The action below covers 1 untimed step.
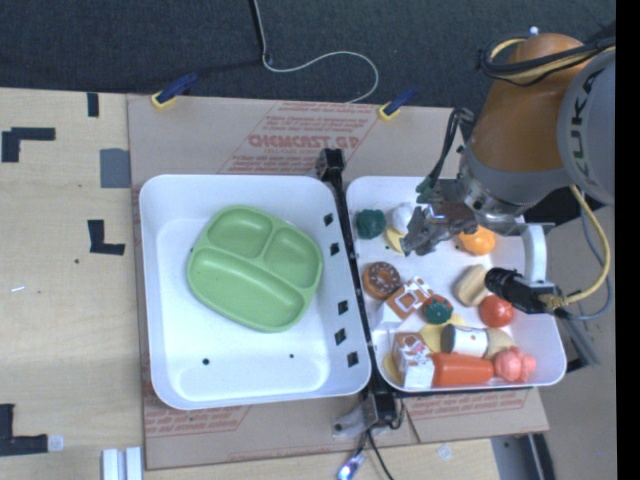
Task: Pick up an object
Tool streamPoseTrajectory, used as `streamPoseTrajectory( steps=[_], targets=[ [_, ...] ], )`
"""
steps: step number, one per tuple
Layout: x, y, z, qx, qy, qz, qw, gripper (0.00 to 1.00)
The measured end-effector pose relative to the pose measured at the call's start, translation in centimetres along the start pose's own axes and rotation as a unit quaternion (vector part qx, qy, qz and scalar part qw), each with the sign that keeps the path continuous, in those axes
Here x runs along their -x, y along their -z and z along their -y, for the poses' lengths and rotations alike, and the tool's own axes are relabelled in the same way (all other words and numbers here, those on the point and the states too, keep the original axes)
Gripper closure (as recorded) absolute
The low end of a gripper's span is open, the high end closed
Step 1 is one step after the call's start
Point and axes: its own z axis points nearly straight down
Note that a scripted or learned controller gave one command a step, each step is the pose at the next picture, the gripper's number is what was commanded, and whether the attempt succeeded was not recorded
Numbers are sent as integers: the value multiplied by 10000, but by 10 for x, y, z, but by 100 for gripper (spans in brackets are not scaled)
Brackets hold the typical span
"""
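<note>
A pale wooden worktop carries black tape marks and a brown cardboard sheet with red print, clamped at its far corners by blue-and-yellow clips. Beyond lies dark carpet, crossed by a thin white cable. The light is even.

A wooden bench, marked with black tape pieces, is covered by a cardboard sheet. Two white bins are set side by side on the sheet, touching: the left bin and the right bin. A cable is seen behind.
</note>
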Motion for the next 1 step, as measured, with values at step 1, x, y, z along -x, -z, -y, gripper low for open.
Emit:
streamPoseTrajectory(
  steps=[1],
  targets=[
    [-37,129,-32,120,28,7,9999,100]
  ],
)
